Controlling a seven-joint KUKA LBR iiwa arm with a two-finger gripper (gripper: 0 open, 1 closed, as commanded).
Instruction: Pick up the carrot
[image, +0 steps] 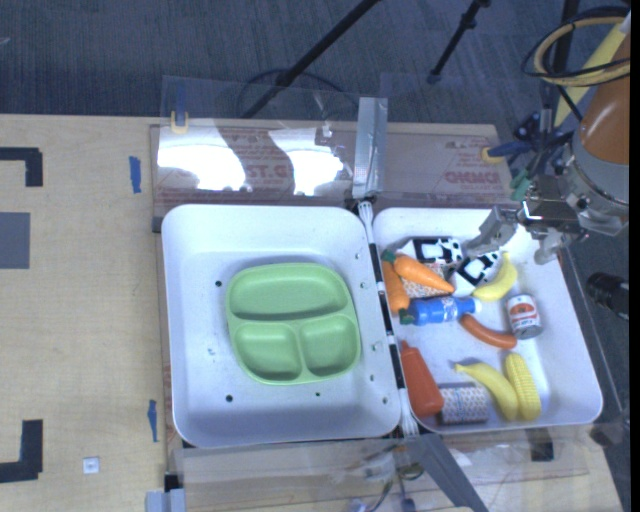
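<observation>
The carrot (420, 273), orange with a green top at its left end, lies in the upper left of the right bin (578, 330), next to a second orange piece (396, 291) against the bin's left wall. My gripper (521, 240) hovers over the bin's upper right, to the right of and slightly above the carrot. It is open, its two grey fingers (492, 230) spread wide with nothing between them. A black-and-white toy (478, 267) and a yellow banana (497, 283) sit between the gripper and the carrot.
The right bin also holds a blue bottle (440, 312), a sausage (488, 333), a small can (523, 315), a red bottle (421, 380), a second banana (487, 380), corn (524, 385) and a grey cylinder (465, 403). A green divided plate (293, 322) rests in the left bin (190, 300).
</observation>
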